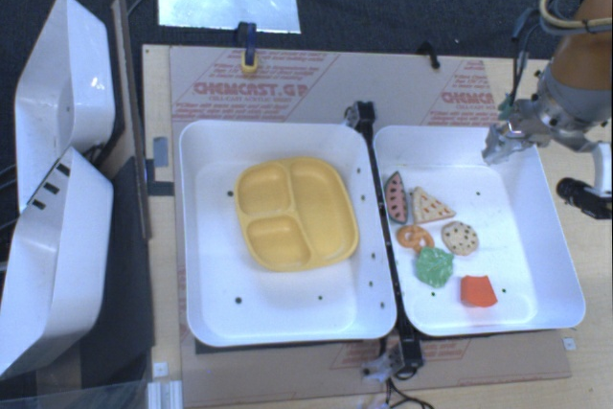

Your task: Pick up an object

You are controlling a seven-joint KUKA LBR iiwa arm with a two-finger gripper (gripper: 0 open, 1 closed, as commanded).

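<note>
The claw hangs at the right bin's upper right edge; I cannot tell how it is set. The toy foods cluster at centre frame, touching, so a descent may clip the rim or grab two.

The grey arm with the orange band gets chopped off by the right edge. Its hand is a blurry grey lump, fingers impossible to make out. Stacked white plastic tubs run off the left edge.
</note>
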